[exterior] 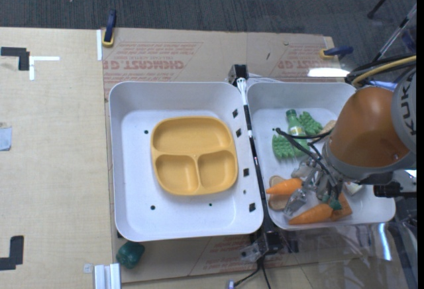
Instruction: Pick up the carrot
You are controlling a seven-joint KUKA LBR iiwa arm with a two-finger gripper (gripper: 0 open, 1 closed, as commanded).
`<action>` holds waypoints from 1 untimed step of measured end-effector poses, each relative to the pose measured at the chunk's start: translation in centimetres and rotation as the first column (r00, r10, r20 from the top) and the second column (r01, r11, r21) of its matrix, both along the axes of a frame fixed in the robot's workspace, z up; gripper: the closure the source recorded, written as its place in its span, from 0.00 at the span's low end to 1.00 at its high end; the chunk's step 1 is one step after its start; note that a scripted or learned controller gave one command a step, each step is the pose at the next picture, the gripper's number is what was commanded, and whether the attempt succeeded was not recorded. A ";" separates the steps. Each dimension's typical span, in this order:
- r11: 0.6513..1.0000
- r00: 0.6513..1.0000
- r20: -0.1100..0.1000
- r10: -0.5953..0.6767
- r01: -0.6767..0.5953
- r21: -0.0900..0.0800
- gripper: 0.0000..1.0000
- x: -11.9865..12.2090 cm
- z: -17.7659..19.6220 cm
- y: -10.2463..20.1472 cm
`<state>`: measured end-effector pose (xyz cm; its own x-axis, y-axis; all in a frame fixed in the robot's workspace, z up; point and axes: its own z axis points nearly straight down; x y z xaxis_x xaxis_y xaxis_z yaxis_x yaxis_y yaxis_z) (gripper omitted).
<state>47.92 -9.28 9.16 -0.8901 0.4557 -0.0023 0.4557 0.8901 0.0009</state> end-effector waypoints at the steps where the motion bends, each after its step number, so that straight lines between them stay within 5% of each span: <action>1: 0.967 0.967 -0.001 -0.255 0.255 0.001 0.00 -0.1 0.0 -0.5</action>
<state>47.85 -9.73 9.15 -0.7448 0.6673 -0.0015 0.6673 0.7448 0.0013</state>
